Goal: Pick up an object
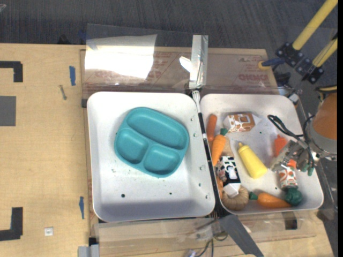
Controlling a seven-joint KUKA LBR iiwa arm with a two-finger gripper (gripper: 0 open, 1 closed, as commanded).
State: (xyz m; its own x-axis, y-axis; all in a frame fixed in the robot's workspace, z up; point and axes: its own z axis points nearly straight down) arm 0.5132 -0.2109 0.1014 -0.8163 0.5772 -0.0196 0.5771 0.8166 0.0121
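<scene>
Sitting side by side on wooden bench [43, 143]: two bins.
Gripper [292, 162] hovering at right bin [316, 197] edge, finger state unclear; mustard bottle [252, 161], carrots [217, 146] lying there; teal tray [152, 141] resting in left bin [102, 197].

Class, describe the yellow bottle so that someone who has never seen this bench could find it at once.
Look at the right-hand white bin, the one crowded with toy food beside the bin holding the teal divided plate. Near its middle lies the yellow bottle, tilted with its pointed cap toward the upper left. It is the one plain yellow thing there; the carrots beside it are orange.
</scene>
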